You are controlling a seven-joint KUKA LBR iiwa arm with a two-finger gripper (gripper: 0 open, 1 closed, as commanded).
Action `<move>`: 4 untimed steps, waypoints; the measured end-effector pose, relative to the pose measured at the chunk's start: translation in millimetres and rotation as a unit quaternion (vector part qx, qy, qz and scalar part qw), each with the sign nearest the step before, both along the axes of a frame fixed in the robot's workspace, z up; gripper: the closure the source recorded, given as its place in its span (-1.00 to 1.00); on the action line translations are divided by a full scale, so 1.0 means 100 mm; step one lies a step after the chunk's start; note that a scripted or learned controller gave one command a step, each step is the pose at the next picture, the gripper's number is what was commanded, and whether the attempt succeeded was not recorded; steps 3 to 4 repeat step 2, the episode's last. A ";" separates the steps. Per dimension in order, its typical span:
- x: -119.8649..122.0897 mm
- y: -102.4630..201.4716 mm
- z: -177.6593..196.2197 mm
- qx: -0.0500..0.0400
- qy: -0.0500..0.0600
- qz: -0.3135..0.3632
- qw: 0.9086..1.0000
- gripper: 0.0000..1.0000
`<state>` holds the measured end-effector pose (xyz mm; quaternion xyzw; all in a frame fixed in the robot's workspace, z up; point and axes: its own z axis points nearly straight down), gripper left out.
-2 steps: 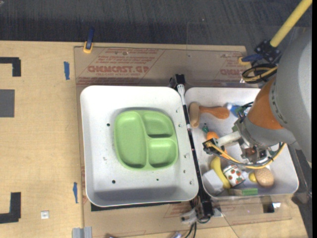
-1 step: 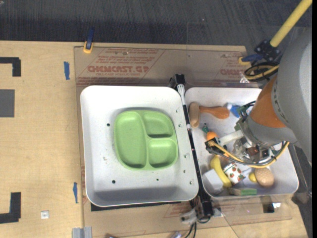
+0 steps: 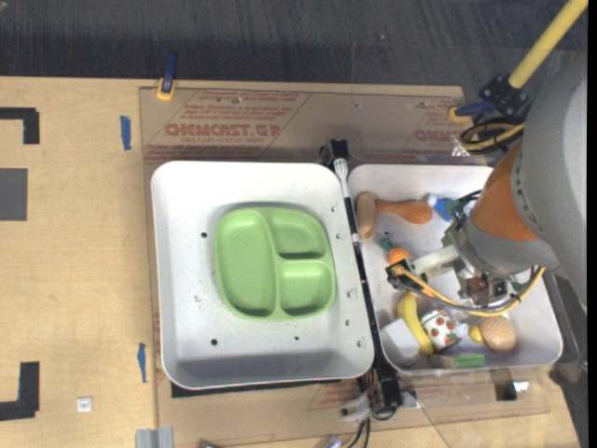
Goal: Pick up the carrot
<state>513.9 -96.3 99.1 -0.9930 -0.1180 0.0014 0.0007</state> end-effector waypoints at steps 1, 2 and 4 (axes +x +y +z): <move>-0.02 0.01 -0.10 0.000 -0.002 -0.002 1.000 -1.00; 0.36 0.00 -0.11 -0.001 0.000 -0.007 1.000 -1.00; 0.36 0.00 -0.11 -0.001 0.000 -0.007 1.000 -1.00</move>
